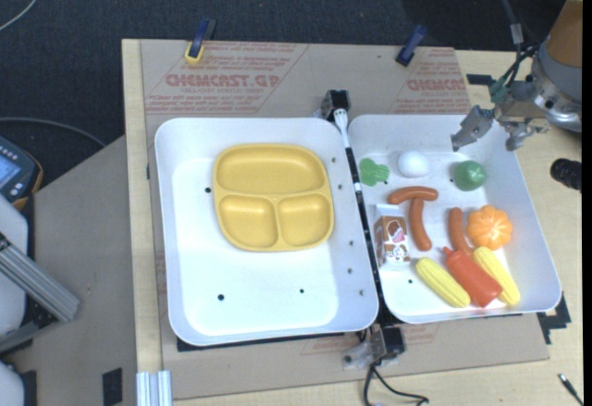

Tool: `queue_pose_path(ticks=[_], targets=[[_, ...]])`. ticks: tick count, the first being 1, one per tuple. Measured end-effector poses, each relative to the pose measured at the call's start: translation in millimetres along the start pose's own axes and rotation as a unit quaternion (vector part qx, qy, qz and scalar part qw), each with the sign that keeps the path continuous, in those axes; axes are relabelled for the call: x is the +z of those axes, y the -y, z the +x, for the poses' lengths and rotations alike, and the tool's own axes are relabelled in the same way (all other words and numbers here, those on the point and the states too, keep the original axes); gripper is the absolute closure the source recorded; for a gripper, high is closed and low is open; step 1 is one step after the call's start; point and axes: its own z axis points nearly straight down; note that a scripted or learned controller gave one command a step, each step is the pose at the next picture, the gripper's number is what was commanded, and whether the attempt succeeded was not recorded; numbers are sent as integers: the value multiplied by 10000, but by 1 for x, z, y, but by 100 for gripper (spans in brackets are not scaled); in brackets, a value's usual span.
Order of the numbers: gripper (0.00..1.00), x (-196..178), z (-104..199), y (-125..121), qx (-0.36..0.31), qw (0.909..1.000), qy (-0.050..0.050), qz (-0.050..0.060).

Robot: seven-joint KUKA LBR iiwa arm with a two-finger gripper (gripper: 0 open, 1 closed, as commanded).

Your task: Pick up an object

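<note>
1. Camera view, left half of frame: a shallow white plastic bin [185,284] sits on the bench. A yellow three-compartment plastic plate [274,195] lies flat in its upper part.
2. Frame centre: a black clip [335,103] sits at the top of the seam where the two bins meet.
3. Right half of frame: a second shallow white plastic bin [532,210] lies touching the first along that seam and holds all the loose toy food.
4. Upper row of that bin, left to right: a green leafy toy vegetable [374,172] near the seam, a white egg-shaped toy [413,163] just beside it, and a round green toy [470,175] further right.
5. Middle row: a red-brown toy sausage [413,195] lying crosswise, touching a second sausage [422,227] lying lengthwise; below left of them, a small printed snack packet [393,240]; to the right, a third short sausage [455,227] and an orange toy pumpkin [489,227].
6. Lower row: a yellow toy corn cob [440,281], a red toy bottle-shaped piece [472,276] and a second yellow corn cob [499,274], lying side by side, touching.
7. Upper right of frame: the two-finger gripper [488,129] hangs over the right bin's upper edge, above and apart from the round green toy. Its fingers are spread wide with nothing between them.
</note>
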Motion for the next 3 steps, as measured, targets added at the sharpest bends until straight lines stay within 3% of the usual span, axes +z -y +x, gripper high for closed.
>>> queue_pose_path(ticks=[1, 2, 3], targets=[[0, 80, 19, 45, 6, 10000, -15, 44], [0, 131, 43, 112, 8, 10000, -21, 53], [0, -81, 117, 118, -45, 9999, -4, -103]])
